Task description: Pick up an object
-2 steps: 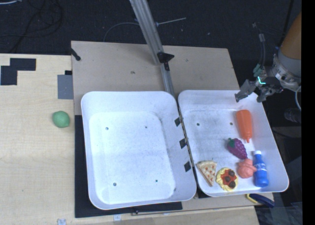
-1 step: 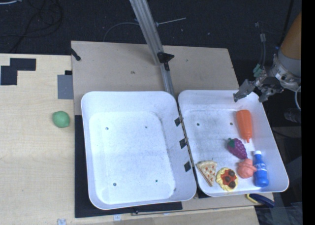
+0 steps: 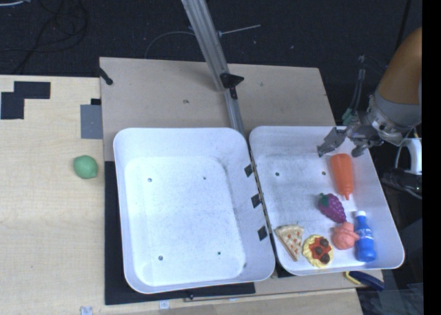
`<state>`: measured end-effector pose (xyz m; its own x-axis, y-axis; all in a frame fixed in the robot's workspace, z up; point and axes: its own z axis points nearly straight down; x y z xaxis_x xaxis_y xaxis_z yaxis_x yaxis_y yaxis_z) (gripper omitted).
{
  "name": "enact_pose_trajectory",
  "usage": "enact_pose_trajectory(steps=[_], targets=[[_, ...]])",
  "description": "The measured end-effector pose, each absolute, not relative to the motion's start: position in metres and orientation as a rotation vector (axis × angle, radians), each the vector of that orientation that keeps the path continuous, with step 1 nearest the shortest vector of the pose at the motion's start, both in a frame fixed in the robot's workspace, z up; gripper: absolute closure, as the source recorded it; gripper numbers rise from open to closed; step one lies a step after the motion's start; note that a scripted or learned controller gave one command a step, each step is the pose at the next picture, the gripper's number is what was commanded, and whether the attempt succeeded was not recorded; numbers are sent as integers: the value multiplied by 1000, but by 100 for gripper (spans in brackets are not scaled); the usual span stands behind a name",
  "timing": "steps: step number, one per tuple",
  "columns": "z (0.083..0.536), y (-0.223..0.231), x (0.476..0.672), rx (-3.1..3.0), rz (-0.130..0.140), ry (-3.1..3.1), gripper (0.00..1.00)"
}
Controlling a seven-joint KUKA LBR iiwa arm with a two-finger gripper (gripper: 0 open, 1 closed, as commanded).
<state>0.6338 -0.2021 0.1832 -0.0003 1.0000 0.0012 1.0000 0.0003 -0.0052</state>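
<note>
The gripper (image 3: 346,143) hangs over the far right corner of the right bin (image 3: 289,145), its two dark fingers spread apart with nothing between them. Just below it lies an orange carrot-shaped toy (image 3: 342,175), lengthwise toward the near edge, close to the fingertips but apart from them. Nearer the front of the same bin sit a purple grape bunch (image 3: 332,207), a blue and white bottle (image 3: 364,238), a pink lumpy toy (image 3: 343,236), a pizza slice (image 3: 291,240) and a small round red and yellow toy (image 3: 318,249), the last four clustered along the near edge. The left bin (image 3: 138,143) stands beside it, touching along the middle. A green ball (image 3: 85,167) rests on the bench (image 3: 41,203) to the left, well apart from both bins.
</note>
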Motion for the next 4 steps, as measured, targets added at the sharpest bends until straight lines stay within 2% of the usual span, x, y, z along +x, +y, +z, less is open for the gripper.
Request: enact_pose_trajectory(steps=[2, 3, 4], targets=[[112, -195, 635, -2220, -7, -2227, 0], [120, -197, 634, -2220, -1, -2224, 100], [179, -203, 628, -2226, -3, -2223, 100]])
